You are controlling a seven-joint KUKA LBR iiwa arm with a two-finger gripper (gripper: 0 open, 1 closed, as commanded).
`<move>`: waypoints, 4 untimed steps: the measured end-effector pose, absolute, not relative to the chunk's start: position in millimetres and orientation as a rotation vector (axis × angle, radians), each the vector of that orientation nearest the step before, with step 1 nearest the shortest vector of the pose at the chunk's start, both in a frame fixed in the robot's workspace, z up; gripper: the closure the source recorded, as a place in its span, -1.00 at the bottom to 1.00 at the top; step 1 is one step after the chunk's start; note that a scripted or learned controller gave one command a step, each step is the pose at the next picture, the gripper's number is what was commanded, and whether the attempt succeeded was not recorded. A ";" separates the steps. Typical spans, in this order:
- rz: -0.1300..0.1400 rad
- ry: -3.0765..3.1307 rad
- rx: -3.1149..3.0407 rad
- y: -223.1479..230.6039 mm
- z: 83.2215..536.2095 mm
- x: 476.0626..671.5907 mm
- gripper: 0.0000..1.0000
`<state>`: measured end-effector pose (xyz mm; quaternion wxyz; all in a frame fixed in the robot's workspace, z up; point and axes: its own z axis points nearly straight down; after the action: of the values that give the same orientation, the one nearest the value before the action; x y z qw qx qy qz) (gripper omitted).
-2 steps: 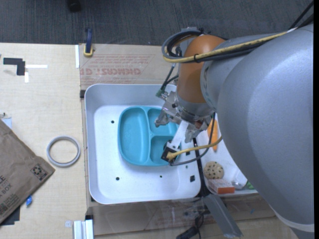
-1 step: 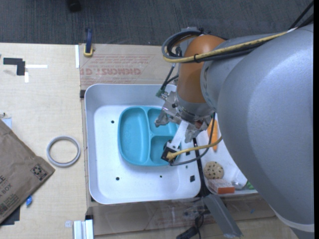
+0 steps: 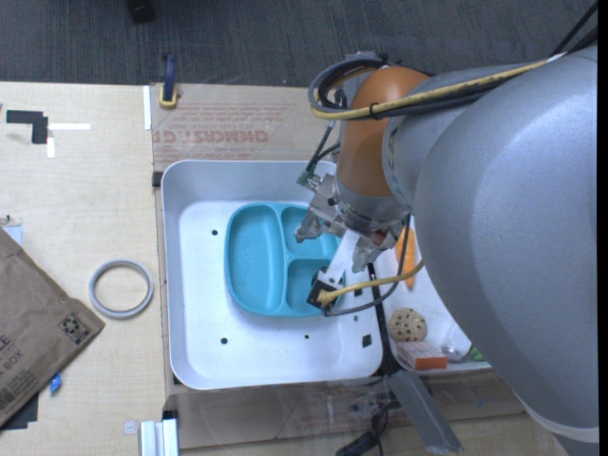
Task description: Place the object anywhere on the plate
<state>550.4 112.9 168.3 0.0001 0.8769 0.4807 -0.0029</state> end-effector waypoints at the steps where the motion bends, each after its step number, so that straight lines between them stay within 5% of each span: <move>1: -0.009 1.510 2.755 112.9 168.3 550.3 -1.00; 4: -0.009 1.510 2.755 112.9 168.3 550.4 -1.00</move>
<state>550.4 112.9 168.3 0.0001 0.8769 0.4807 -0.0029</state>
